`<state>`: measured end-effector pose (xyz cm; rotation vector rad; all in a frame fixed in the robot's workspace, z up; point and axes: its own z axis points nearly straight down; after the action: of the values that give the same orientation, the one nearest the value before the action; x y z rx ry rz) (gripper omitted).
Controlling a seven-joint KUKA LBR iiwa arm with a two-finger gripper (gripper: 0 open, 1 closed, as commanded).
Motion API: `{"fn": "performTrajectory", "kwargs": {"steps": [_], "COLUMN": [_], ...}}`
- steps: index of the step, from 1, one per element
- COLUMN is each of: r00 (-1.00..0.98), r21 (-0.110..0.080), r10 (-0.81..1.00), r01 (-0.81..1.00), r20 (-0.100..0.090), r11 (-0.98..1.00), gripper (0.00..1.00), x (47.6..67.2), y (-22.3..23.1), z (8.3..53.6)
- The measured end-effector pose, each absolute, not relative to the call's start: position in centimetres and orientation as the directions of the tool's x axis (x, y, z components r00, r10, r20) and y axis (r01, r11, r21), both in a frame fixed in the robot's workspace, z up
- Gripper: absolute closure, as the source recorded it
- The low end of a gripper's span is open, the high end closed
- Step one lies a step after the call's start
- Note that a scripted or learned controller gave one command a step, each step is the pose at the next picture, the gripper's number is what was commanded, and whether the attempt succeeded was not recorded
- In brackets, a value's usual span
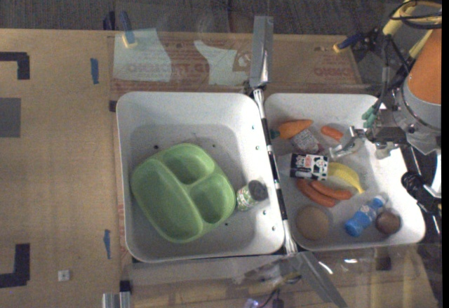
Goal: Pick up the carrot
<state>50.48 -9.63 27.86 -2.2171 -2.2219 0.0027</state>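
Observation:
The carrot (295,128), orange with a green stub at its left end, lies at the back left of the right bin (414,233). My gripper (344,142) hangs over the middle of that bin, to the right of the carrot and apart from it. Its fingers stand open with nothing between them. A small orange piece (332,132) lies between the carrot and the gripper. The grey arm with its orange band (428,78) comes in from the right.
The right bin also holds a black-and-white carton (309,165), a banana (346,177), two red-orange sticks (324,193), a brown round thing (313,222), a blue bottle (364,215) and a dark ball (388,221). The left bin (140,106) holds a green divided plate (151,191) and a small jar (250,195).

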Motion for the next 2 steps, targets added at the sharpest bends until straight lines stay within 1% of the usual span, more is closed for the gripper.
{"fn": "performTrajectory", "kwargs": {"steps": [1,2], "r00": [-0.034,-0.123], "r21": [-0.002,-0.014], "r10": [0.999,0.992], "r01": [0.999,0.992], "r20": [0.001,0.002], "r11": [0.034,0.123], "gripper": [0.00,0.00], "x": [52.8,63.5], "y": [-11.3,-13.8], "z": [9.6,9.2]}}
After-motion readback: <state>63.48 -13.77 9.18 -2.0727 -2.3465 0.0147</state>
